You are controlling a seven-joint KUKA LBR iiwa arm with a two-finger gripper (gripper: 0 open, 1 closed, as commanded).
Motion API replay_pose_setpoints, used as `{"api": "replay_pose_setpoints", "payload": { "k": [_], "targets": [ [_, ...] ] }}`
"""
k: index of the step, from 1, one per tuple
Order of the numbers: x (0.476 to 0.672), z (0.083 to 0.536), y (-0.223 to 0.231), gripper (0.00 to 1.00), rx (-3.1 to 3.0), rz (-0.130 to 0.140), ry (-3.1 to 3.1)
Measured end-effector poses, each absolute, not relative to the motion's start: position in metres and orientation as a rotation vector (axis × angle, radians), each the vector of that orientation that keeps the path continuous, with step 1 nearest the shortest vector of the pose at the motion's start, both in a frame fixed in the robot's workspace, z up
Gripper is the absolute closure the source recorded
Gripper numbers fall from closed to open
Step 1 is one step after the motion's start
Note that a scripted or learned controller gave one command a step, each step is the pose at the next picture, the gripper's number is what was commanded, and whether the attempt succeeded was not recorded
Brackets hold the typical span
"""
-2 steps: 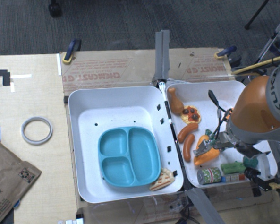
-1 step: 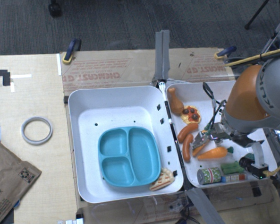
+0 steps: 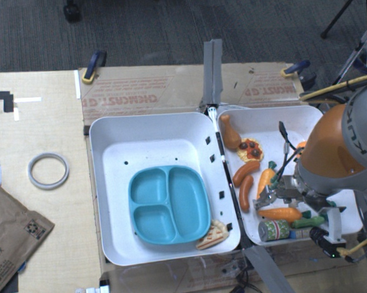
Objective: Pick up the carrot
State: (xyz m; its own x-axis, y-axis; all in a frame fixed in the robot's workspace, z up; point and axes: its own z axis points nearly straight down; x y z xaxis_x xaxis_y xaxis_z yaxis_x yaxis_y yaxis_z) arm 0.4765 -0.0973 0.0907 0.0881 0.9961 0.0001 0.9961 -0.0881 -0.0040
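Observation:
Two carrots lie in the right bin [image 3: 330, 112]. One small carrot [image 3: 264, 181] with a green top stands nearly upright in the view, beside the sausages. A second carrot [image 3: 280, 214] lies flat near the bin's front, its green end pointing right. My gripper [image 3: 266, 197] hangs between the two, just below the small carrot's tip and just above the flat carrot's left end. The grey wrist and orange band [image 3: 331, 149] hide the bin's right part.
The right bin also holds a drumstick [image 3: 230, 134], a pizza piece [image 3: 251, 149], two sausages [image 3: 245, 170], and a can [image 3: 274, 231] at the front. The left bin [image 3: 111, 178] holds a blue divided plate [image 3: 170, 204] and a sandwich wedge [image 3: 213, 236]. A tape roll [image 3: 48, 170] lies on the bench at left.

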Motion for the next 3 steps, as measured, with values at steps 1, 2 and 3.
{"api": "replay_pose_setpoints", "payload": {
  "k": [1, 2, 3],
  "targets": [
    [0.519, 0.091, -0.108, 0.0, -2.344, 0.004, -2.09],
    [0.519, 0.099, -0.108, 1.0, -2.342, 0.009, -2.09],
    [0.529, 0.191, -0.052, 1.0, -2.569, 0.006, -1.808]
  ]
}}
